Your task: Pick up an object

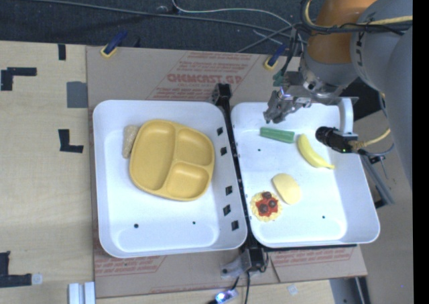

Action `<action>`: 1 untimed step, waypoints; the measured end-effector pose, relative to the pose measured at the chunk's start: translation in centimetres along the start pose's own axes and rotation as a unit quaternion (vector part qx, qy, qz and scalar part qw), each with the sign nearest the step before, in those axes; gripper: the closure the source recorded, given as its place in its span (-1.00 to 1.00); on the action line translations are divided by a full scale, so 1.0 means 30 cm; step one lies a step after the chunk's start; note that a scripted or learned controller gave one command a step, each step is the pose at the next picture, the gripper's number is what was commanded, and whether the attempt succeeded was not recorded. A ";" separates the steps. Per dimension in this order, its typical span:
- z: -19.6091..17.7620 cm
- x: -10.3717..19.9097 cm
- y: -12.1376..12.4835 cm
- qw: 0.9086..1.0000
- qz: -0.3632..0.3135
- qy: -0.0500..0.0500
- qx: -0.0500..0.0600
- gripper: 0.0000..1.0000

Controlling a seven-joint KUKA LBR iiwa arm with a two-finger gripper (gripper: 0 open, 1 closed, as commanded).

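Green flat plastic stick (277, 135) lies just below the gripper (275, 115), nothing covering it; whether the jaws are open cannot be told. Beyond it sit a yellow plastic banana (313, 152), a pale yellow oval piece (287, 188) and a small berry-topped tart (266, 205).

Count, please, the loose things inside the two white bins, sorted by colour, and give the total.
Yellow: 3 (divided plate, banana, pale oval piece)
Green: 1 (green stick)
Tan: 1 (tan piece tucked beside the plate)
Red and dark on a yellow base: 1 (small tart)
Total: 6
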State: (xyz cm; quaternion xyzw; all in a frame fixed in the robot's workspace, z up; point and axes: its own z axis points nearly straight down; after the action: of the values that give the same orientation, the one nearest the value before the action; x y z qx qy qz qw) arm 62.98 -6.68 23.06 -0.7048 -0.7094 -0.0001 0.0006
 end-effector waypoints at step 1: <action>-0.021 0.162 0.024 1.000 0.000 0.000 0.000 1.00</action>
State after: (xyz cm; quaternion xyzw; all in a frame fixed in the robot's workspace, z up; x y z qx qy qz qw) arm 63.66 -1.83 23.71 -0.7049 -0.7093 -0.0003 0.0008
